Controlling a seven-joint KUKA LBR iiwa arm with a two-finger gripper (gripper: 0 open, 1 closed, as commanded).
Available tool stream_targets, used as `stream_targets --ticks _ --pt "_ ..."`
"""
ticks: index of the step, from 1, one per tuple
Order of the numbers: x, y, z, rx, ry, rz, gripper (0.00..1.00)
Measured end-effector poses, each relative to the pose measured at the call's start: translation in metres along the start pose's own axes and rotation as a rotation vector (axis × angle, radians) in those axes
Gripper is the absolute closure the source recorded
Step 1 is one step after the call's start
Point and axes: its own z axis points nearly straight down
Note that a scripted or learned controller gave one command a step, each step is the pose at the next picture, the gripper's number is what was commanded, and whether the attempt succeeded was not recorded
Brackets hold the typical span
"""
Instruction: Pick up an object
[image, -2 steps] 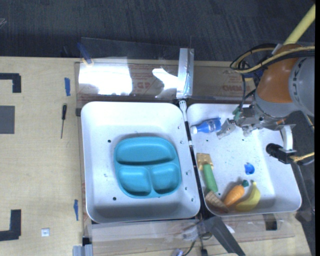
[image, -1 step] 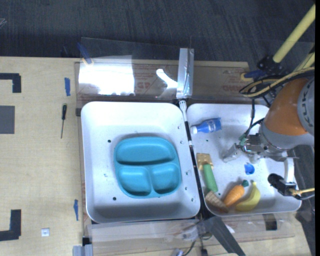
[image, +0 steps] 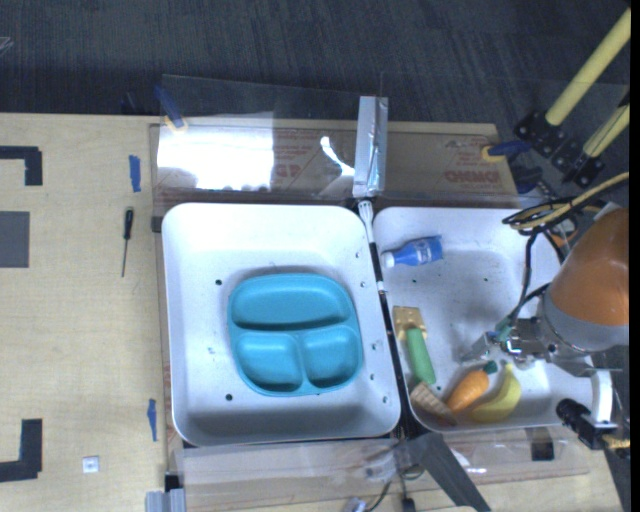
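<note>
Your hand (image: 497, 347) hangs low in the right bin (image: 470, 232), its opening impossible to judge from here, so ease it down squarely onto the carrot (image: 468, 390) lying just below-left beside the banana (image: 503, 397).

A robotics lab, by every sign. Left of the gripper (image: 497, 345), two shallow white bins (image: 190, 240) sit on a plywood bench (image: 70, 300) marked with black tape corners (image: 30, 165) and blue tape tabs (image: 134, 172). Clear plastic shields (image: 260, 150) stand behind the bins. Loose cables (image: 545, 215) and yellow rig struts (image: 595, 65) rise behind the gripper, over dark carpet (image: 250, 40).
</note>
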Motion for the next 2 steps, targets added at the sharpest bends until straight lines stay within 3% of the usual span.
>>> stream_targets --ticks 1,2 --pt "0.000 0.003 -0.011 -0.009 -0.002 0.001 1.00" --pt "0.047 0.000 -0.165 -0.005 0.002 0.061 1.00"
